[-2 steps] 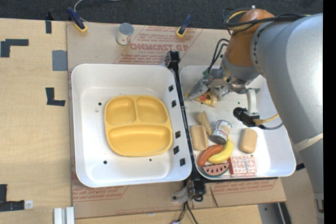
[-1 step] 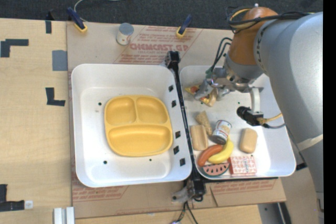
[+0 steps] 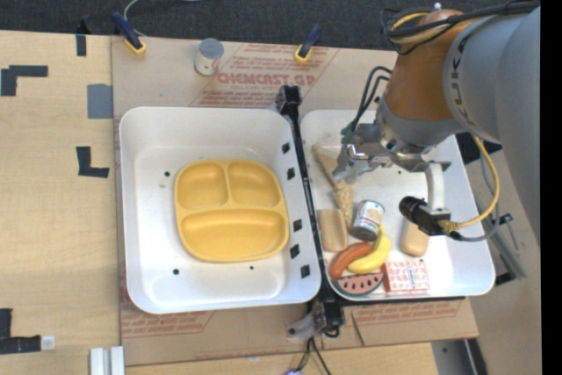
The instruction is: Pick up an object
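Objects (image 3: 369, 248) crowd the right bin's (image 3: 465, 277) front-left corner; you cannot tell the gripper's (image 3: 351, 155) opening, so expect a glancing, multi-item grab.

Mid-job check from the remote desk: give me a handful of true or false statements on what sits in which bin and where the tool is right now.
1. The yellow three-compartment plastic plate lies in the left white bin. True.
2. The small metal can stands in the left bin. False: it is in the right white bin, beside the plastic banana.
3. The tool is over the right bin. True.
4. The watermelon slice toy lies at the far edge of the right bin. False: it is at the near edge, next to the red and white carton.
5. The plate's compartments hold food toys. False: nothing lies in them.
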